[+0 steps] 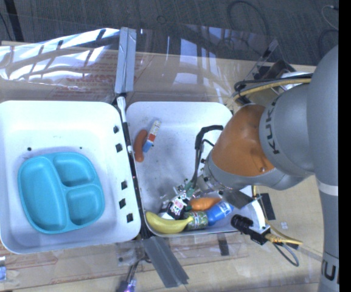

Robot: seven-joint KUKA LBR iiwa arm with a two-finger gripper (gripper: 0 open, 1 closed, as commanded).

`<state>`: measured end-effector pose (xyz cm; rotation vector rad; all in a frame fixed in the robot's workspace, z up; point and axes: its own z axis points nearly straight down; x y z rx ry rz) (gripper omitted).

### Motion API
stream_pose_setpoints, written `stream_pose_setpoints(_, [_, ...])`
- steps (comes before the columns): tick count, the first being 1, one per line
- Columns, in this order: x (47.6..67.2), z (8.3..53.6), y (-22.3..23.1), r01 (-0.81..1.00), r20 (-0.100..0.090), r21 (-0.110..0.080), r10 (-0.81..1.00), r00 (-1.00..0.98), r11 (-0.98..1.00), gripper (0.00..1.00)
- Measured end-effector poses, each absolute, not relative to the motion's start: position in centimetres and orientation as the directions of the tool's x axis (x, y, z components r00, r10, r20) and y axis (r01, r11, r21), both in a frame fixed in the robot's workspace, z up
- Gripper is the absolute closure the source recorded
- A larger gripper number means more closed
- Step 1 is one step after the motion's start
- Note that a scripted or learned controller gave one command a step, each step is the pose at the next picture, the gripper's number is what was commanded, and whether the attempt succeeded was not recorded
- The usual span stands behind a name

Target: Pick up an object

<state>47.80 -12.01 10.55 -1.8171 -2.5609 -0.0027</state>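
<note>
Grey arm point(297, 132) bears partly visible letters "KU".

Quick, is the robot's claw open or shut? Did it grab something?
Gripper: cannot be told; it sits low over the toy pile in the right bin.

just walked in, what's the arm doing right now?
The KUKA arm is reaching into the right bin, its wrist low over the clutter at the near edge: a banana, a carrot-like orange piece, a blue bottle and some small items. The claw is hidden under the wrist, so whether it has anything is unclear. A hot dog and a small tube lie apart further up the bin. The left bin holds a blue divided tray.
</note>
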Motion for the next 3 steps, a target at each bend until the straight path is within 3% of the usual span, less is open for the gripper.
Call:
stream_pose_setpoints(1, [47.88,9.32,-14.6,1.0,0.001,0.003,1.0,-0.009,0.009,0.0])
stream_pose_setpoints(2, [48.0,10.3,-14.62,1.0,0.001,0.004,1.0,-0.014,0.014,1.0])
stream_pose_setpoints(3, [48.01,10.31,-14.59,1.0,0.001,0.004,1.0,-0.015,0.015,0.0])
